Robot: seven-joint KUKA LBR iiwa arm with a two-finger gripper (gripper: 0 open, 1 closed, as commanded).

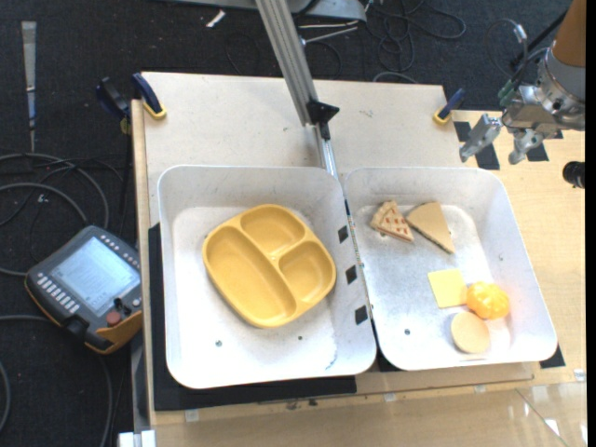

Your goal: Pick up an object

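My gripper [506,143] hangs above the bench past the right bin's far right corner, open, with nothing between its fingers. The right bin [521,240] holds several food pieces. A waffle wedge [392,222] and a tan bread slice [432,224] lie at its far side. A yellow cheese square [448,288], an orange fruit [488,300] and a pale round biscuit [471,333] lie near its front right. All of them sit well below and to the left of the gripper.
The left bin [186,333] holds a yellow divided plate [269,264]. A slanted metal bar [293,59] runs from the top down to the seam between the bins. Clamps [149,101] sit at the bench's far corners. A teach pendant [84,287] lies off the bench at left.
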